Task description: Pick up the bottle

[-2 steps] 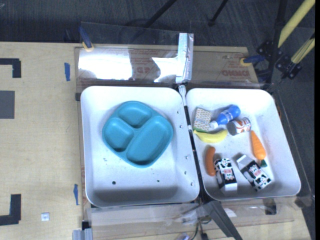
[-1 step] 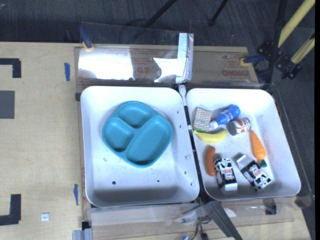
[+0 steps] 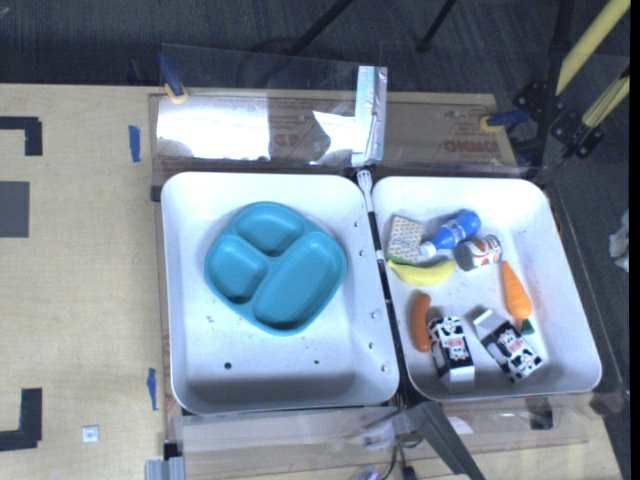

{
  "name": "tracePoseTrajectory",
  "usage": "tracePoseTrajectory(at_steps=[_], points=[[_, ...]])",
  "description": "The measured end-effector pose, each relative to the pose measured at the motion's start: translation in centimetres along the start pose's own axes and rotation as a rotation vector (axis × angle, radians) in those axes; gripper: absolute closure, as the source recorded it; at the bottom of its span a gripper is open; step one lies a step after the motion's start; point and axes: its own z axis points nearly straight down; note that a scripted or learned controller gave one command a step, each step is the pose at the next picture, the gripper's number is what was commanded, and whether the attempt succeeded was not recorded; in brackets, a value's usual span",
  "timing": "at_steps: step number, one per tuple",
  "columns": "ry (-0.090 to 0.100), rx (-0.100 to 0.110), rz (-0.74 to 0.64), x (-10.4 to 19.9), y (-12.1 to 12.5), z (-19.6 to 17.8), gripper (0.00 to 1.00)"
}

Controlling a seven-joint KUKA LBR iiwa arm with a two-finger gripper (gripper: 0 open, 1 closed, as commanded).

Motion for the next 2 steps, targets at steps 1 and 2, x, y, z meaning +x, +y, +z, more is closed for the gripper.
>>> tracePoseTrajectory(at_steps=[1,2], points=[[-0.005,0.003,-0.278,-0.7,0.2,-6.8,1.00],[-0.001,0.000,-0.484,0.4,0.1,-6.7,1.00]])
